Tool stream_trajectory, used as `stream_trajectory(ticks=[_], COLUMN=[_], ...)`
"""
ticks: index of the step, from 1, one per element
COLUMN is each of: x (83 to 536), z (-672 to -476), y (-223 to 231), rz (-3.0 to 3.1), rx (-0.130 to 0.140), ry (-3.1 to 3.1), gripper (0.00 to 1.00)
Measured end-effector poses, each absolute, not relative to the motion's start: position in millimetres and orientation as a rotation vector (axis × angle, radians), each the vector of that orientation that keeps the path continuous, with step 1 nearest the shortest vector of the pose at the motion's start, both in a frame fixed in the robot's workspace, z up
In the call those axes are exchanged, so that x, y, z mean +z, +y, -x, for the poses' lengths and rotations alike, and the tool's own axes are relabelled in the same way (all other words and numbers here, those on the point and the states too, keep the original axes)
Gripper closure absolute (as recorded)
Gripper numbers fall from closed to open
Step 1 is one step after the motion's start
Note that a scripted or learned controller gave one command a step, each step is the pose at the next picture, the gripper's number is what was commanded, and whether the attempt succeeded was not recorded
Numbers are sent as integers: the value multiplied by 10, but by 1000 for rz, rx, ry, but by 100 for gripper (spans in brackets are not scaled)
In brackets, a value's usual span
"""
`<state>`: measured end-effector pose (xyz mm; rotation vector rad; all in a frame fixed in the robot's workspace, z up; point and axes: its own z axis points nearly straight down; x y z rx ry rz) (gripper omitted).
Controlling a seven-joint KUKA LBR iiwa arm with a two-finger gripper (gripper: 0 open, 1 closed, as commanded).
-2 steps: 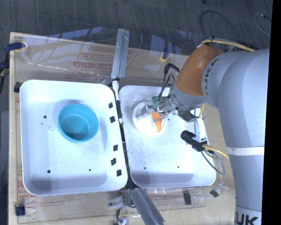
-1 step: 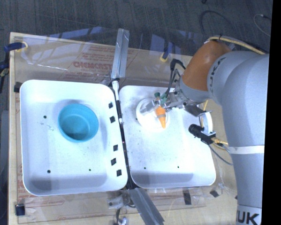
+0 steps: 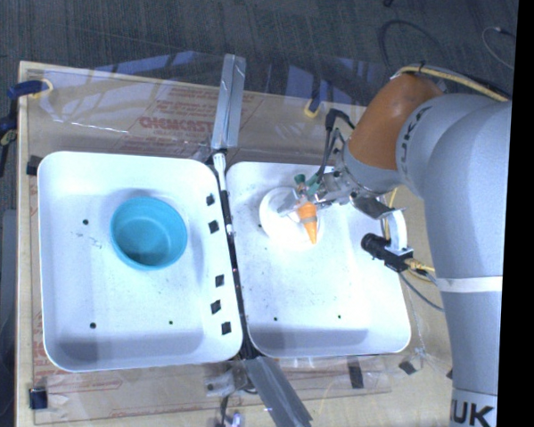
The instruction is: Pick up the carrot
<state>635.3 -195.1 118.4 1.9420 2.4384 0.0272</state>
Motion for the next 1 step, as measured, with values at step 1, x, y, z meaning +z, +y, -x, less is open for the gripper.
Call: stream_trajectory(ticks=[1], x=[2077], z=[-6567], y=[-1310], rz=[-2079], rx=[-8], ry=[2365], gripper=[100])
